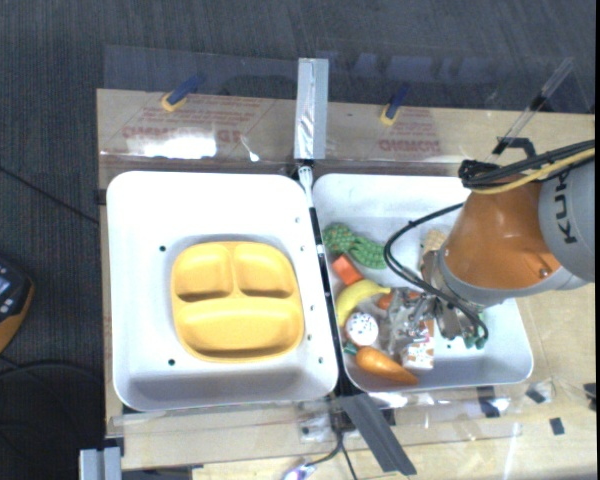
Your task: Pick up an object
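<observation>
Hovering low in the right bin (500, 368), gripper (417, 330); finger state cannot be told. Toy pile just beside it: banana (357, 298), carrot (383, 365), green item (354, 242) beyond.

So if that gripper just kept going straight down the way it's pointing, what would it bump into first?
Probably the small white item right under the gripper in the right bin, with the carrot just beside it. Depth is hard to judge from above.

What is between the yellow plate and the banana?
In the camera view, the left bin's white wall and the divider where both bins meet lie between the yellow tray and the banana.
</observation>
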